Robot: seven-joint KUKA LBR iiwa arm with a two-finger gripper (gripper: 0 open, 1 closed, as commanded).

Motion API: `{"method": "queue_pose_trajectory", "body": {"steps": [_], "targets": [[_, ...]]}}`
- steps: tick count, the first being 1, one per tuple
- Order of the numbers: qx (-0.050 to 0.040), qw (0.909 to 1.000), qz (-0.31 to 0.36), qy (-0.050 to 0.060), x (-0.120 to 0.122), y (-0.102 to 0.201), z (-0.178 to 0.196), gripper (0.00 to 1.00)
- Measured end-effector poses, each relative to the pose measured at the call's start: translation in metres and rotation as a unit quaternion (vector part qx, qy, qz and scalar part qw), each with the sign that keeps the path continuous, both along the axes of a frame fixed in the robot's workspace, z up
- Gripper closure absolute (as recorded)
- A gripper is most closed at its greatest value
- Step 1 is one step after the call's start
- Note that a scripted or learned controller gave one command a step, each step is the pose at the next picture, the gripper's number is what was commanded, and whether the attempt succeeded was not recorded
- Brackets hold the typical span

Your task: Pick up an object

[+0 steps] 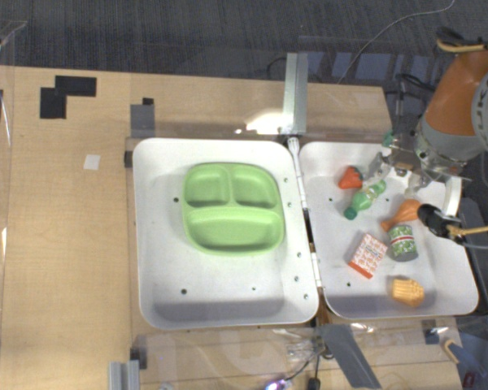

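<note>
My gripper (396, 174) hangs over the back of the right bin (333, 295), its two fingers spread open with nothing between them. Just left of it lie a small red and green fruit (350, 177) and a green bottle (364, 200) on its side. An orange carrot-like piece (406, 211) sits right below the gripper. Nearer the front are a green can (403, 243), a red and white packet (368, 254) and a yellow corn-like piece (407, 291).
The left bin (159, 291) holds a green divided plate (232, 205). A metal post (296, 96) stands behind the seam between the bins. The grey and orange arm (468, 104) fills the upper right, with cables (464, 230) along the right bin's edge.
</note>
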State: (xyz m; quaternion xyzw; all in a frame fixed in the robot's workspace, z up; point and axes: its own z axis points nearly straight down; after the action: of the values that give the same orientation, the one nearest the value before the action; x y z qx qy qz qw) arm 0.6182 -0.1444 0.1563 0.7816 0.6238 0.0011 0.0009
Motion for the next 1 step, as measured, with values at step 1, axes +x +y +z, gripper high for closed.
{"method": "queue_pose_trajectory", "body": {"steps": [1], "targets": [[-0.0011, 0.9994, 0.035, -0.004, 0.0249, 0.0, -0.0669, 0.0]]}}
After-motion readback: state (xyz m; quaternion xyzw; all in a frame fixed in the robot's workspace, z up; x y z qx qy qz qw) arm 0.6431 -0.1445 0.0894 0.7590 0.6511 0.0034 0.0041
